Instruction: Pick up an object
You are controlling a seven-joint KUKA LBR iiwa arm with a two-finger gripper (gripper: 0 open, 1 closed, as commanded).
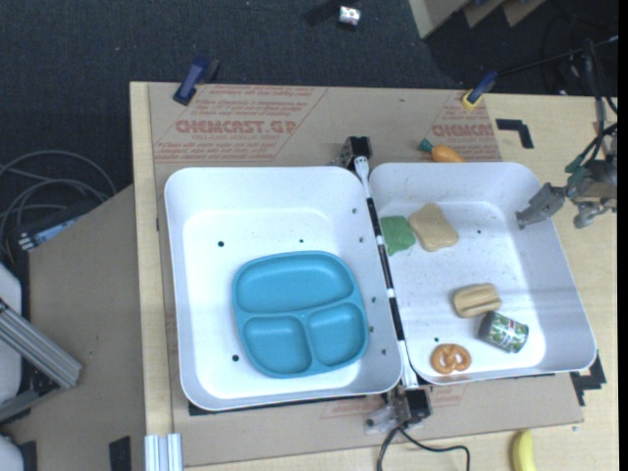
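Note:
The right bin (549,253) holds several small items: a green piece (397,235) against its left wall, a tan bread slice (433,227) beside it, a tan bun (476,299), a green can (504,332) lying on its side and a brown pretzel (451,359) near the front. My gripper (563,207) hangs over this bin's right rim, well to the right of the bread slice. Its fingers (537,208) are spread open and nothing sits between them.
The left bin (196,263) carries a blue divided plate (299,312). On the bench behind the right bin lies an orange item (444,151), and a yellow item (523,451) sits at the front right. Blue clamps (194,79) grip the board's far edge.

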